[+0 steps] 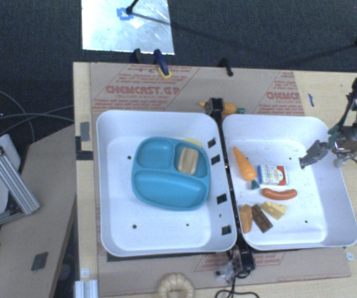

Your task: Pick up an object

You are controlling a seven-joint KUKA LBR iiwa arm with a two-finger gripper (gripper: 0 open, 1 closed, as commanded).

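**A:** Where's your gripper (pixel 308 156) relative to the pickables?

**B:** It sits over the right bin (pixel 333 185), near the bin's right wall, in the upper half. You can't tell from this angle whether anything is gripped or how it's set; I'd call that unreadable. Nothing visibly hangs from it.

**A:** Nearest target?

**B:** The small carton (pixel 272 175), white with blue and red print. It lies left of the gripper and slightly toward the bin's front, near but apart. Long axis runs roughly left-right across the bin.

**A:** What's crowding it?

**B:** The sausage (pixel 279 194) lies just in front of the carton, parallel to it, close enough that I judge you'd risk nudging it. The carrot (pixel 244 163) lies left of the carton, slanted, tip toward the bin's back. Further front: cheese wedge (pixel 275 210), a brown block (pixel 261 218) and a bread-coloured piece (pixel 246 218), bunched near the bin's left wall.

**A:** Left bin?

**B:** The left bin (pixel 119 166) holds a blue divided plate (pixel 166 185) with a tan piece (pixel 187 161) in one compartment. Well away from the gripper; skip it.

**A:** Call?

**B:** Go left and a touch forward to the carton, approaching across its short side.
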